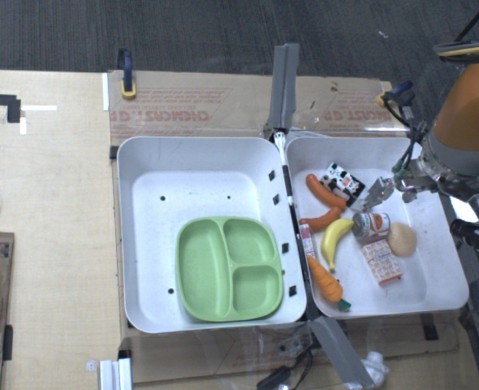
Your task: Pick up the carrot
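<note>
Camera view: carrot at right bin's front-left corner, long axis along left wall, well apart from pincer, grip state indiscernible.

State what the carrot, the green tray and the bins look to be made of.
Carrot: probably toy plastic or rubber; even orange, smooth, with a dark green stub end.
Green tray: likely moulded plastic; one flat pale green, rounded compartments, soft sheen.
Bins: seemingly thin white plastic or coated metal; smooth, slightly glossy walls.
</note>
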Controlling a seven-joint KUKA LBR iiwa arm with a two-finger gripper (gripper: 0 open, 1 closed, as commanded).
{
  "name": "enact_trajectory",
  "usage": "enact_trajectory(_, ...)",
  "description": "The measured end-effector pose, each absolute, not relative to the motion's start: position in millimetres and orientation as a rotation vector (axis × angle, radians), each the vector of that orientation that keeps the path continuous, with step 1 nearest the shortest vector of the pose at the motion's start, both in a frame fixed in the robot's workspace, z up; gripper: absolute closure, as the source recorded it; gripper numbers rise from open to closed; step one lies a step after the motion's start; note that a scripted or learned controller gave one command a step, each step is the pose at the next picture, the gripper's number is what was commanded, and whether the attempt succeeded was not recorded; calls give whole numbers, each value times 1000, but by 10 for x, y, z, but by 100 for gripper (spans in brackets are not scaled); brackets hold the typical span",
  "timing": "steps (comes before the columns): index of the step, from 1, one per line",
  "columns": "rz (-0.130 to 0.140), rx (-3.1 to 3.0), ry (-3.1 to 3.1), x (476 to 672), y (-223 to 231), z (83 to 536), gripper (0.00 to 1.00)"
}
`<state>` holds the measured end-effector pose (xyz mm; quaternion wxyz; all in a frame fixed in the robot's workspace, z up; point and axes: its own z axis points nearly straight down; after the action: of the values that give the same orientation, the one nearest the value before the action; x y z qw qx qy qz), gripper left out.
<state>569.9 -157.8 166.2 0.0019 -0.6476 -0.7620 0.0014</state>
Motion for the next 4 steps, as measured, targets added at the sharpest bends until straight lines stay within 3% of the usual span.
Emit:
enact_trajectory(1,2,-1829,-2555,5895,-2148,2309,0)
enact_trajectory(2,2,-1995,-2427,6215,-1859,2491,0)
enact_trajectory(3,5,-2078,-2351,5589,-1832,2035,0)
enact_trajectory(4,3,-1777,-2585,5179,-1408,1685,0)
